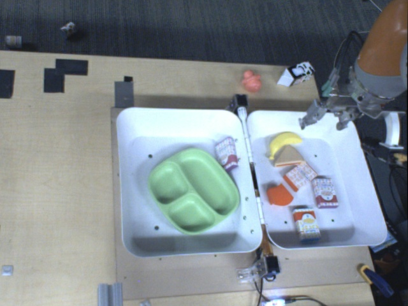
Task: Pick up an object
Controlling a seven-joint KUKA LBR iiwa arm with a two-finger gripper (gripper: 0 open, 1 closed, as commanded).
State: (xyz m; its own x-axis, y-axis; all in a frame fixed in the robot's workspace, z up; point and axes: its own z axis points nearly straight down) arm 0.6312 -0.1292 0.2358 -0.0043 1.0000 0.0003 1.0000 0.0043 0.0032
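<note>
The gripper hangs above the back edge of the right bin, fingers apart, nothing between them. Pick candidates all sit in that bin: a banana near the back, touching a tan wedge just in front of it; a small orange-and-white box; a red-and-white carton; a flat orange piece; and a small carton with a blue base toward the front. The left bin holds a green divided plate and one small carton by its right wall.

The banana looks closest to the gripper. It is likely a light, stiff plastic toy, smooth and curved, so it could slip or roll. The best hold is across its middle, the narrow way. The cartons look light and boxy, easier to pinch on flat sides, though crowded together.
</note>
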